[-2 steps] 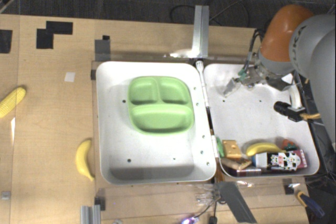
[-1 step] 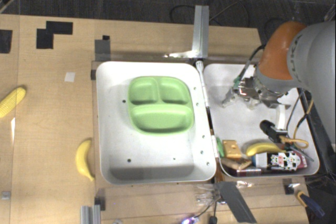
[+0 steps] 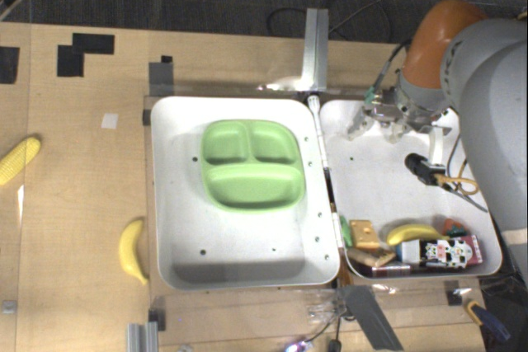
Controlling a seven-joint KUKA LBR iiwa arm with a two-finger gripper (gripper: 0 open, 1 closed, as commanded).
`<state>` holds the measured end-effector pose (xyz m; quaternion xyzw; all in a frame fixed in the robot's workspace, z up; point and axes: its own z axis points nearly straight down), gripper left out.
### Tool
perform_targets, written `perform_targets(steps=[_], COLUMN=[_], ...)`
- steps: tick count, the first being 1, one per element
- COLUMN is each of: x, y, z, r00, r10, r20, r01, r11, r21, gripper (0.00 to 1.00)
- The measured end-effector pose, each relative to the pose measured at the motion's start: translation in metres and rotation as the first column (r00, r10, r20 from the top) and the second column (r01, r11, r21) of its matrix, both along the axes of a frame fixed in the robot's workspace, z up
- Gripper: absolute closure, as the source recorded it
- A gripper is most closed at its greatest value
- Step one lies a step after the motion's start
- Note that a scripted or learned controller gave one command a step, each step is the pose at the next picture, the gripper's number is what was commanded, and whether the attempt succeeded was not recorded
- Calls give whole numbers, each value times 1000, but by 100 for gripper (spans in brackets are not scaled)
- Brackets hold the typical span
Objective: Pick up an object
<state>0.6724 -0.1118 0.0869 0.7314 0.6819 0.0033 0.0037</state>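
My gripper (image 3: 376, 123) hangs over the far end of the right bin (image 3: 371, 177), beneath the orange-banded wrist (image 3: 433, 37). Its fingers stand apart, open, with nothing between them. Several small objects are heaped at that bin's near edge: a yellow banana (image 3: 411, 233), a tan block (image 3: 363, 233) and a colourful printed box (image 3: 450, 251). All of them lie well below the gripper in the camera view, apart from it. In the left bin (image 3: 173, 202) a green divided plate (image 3: 250, 163) lies flat.
The grey arm (image 3: 495, 111) covers the right bin's right side, with a black part (image 3: 421, 167) sticking out over the bin floor. On the wooden bench left of the bins lie a second banana (image 3: 132, 250) and a yellow corn cob (image 3: 18, 161).
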Motion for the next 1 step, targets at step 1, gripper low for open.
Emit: perform_targets(steps=[1], x=[-5], y=[-31], z=[0], r00=[1000], r10=[15], r20=[-1], r01=[-15], r11=[1000], r21=[-2], gripper=[0])
